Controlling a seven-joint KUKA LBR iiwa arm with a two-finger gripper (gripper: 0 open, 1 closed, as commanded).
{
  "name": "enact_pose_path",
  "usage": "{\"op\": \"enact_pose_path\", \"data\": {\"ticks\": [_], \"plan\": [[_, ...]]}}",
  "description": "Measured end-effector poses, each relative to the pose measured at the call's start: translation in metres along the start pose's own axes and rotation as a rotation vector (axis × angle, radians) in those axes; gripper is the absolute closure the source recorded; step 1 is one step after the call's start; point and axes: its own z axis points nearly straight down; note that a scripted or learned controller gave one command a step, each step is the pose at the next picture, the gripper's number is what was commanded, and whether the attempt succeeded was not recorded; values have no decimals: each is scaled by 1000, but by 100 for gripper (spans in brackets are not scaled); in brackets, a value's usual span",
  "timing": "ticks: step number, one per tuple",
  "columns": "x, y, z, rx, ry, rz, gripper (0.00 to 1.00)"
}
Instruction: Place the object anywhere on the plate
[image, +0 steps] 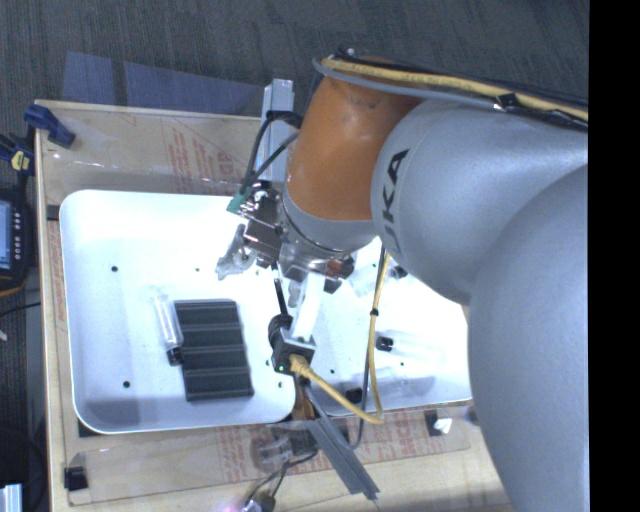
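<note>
The grey arm bulks closest to the lens, covering most of the right bin, with its orange band above the wrist. Below it the gripper hangs over the upper middle of the left bin, and from this angle I cannot tell how wide it stands or whether it holds anything. On that bin's floor, below and left of the gripper and apart from it, a dark ribbed slab lies flat with a clear tube just beside its left edge.
</note>
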Motion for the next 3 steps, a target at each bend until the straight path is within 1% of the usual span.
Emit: {"op": "enact_pose_path", "data": {"ticks": [1,2,3], "plan": [[35,-43,131,4,-5,59,0],[-49,0,15,-2,1,157,0],[37,-44,185,3,-4,413,0]]}}
